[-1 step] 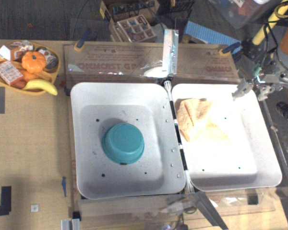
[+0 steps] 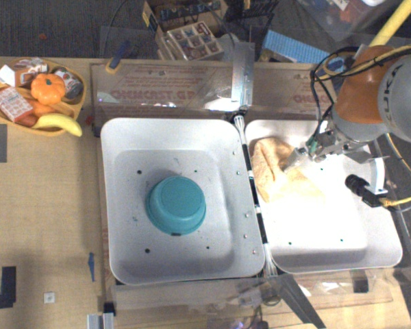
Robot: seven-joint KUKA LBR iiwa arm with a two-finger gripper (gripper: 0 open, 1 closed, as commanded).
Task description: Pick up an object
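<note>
Plainly round teal bowl (image 2: pixel 177 205), crumpled tan cloth (image 2: pixel 268 166).

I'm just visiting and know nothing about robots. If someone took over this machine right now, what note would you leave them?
Gripper: low over the right bin, at the edge of the tan object; whether it grips anything can't be told.
Things: tan object lies at the right bin's upper left; teal bowl sits upside down mid left bin.
Done: nothing visibly lifted.
Left: grasp an object and raise it.
</note>
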